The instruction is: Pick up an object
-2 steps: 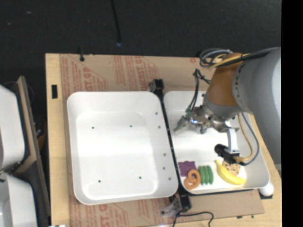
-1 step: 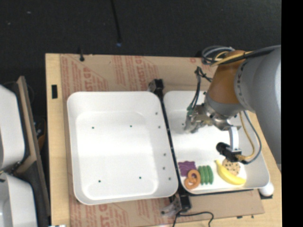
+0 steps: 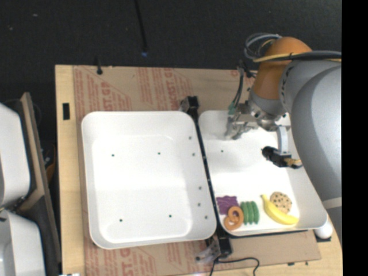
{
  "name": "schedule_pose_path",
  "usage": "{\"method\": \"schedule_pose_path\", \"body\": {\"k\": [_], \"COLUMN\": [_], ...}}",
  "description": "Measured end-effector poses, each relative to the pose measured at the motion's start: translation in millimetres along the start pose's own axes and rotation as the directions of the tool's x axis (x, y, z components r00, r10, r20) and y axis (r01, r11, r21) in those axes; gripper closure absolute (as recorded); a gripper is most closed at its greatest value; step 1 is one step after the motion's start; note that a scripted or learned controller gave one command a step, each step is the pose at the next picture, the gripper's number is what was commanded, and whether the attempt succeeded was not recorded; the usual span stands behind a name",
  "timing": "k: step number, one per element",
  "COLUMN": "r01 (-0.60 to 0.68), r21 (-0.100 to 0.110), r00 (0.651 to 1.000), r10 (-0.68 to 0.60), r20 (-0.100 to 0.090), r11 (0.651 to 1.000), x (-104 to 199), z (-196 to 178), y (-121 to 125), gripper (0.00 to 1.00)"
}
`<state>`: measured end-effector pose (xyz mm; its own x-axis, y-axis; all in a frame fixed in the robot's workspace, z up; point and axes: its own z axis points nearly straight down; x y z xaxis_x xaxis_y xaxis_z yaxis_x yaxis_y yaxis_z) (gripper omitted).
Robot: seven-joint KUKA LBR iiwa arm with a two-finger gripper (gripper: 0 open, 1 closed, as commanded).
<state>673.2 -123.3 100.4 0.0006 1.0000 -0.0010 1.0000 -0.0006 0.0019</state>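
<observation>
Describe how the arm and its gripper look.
The arm is a bulky, rounded grey casing, with an orange band above the wrist. Thin cables loop over that orange section. The gripper is a small metallic grey assembly, with a black part beside it.

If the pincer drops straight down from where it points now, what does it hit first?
Most likely bare floor of the right bin near its far end. The pincer points down there, well away from the banana, cookie and other toys at the near edge. Depth is uncertain.
</observation>
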Motion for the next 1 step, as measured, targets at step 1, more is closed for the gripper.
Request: {"method": "schedule_pose_path", "body": {"k": [1], "r01": [0.001], "r21": [0.000], "r00": [1.000], "r10": [-0.001], "r20": [0.000], "r11": [1.000], "x": [0.1], "z": [-11.5], "y": [-0.4], "gripper": [1.00]}}
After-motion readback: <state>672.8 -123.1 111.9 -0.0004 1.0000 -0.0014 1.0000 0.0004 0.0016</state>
